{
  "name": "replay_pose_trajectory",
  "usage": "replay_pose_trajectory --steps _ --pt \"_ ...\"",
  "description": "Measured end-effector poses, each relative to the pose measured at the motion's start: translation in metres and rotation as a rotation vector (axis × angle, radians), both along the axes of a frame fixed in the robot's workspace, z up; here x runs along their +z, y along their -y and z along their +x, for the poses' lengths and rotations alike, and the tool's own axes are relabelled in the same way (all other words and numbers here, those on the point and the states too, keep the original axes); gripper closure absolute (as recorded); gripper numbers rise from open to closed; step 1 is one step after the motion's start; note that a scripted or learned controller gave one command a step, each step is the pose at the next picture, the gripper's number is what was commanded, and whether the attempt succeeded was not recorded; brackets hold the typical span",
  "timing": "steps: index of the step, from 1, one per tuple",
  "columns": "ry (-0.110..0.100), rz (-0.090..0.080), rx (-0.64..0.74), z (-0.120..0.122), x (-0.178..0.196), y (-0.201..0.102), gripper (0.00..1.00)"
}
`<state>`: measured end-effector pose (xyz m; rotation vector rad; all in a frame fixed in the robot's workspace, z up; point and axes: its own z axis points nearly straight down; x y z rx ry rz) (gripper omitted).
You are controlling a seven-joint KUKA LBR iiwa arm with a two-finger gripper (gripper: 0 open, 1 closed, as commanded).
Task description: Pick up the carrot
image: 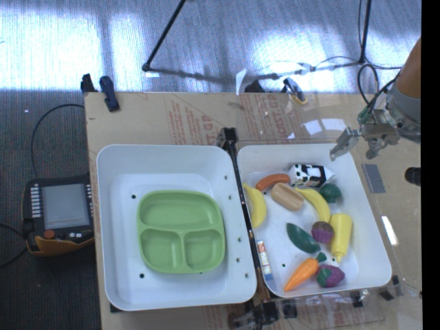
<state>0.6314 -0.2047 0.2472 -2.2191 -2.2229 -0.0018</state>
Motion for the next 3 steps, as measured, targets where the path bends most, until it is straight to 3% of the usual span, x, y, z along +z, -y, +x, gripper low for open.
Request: replay_pose_trajectory --steps 1,2,3 --pt "-0.022 0.009 0.110 -0.091 -0.145 -0.047 0.00" --pt "-0.005 0.003 -0.094 -0.156 -0.091 -0.072 0.00" --pt "-0.009 0.003 0.181 -0.158 -0.162 -0.113 0.00"
